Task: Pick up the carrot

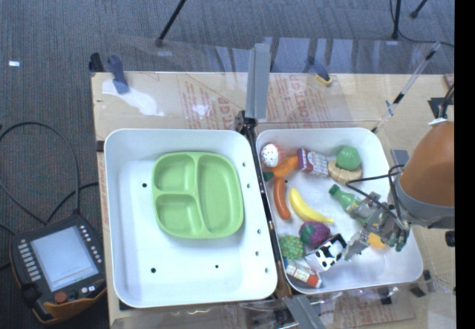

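Fingers (pixel 369 235) low over the right bin's (pixel 404 264) near right corner, angled down and left; released or clenched impossible to tell, nothing visibly between them. Just left, a black-and-white cow-patterned toy (pixel 327 252); a green bottle (pixel 344 197) just beyond. Grey wrist and orange band (pixel 439 168) entering from the right edge. Carrot (pixel 281 198) lying lengthwise near the bin's left wall, beside the banana (pixel 306 206), well apart from the fingers. Left bin (pixel 126 261) holding a green divided plate (pixel 198 194). Cardboard-covered surface (pixel 208 97) below; grey carpet, tripod legs beyond, a pendant (pixel 56 264) near left.
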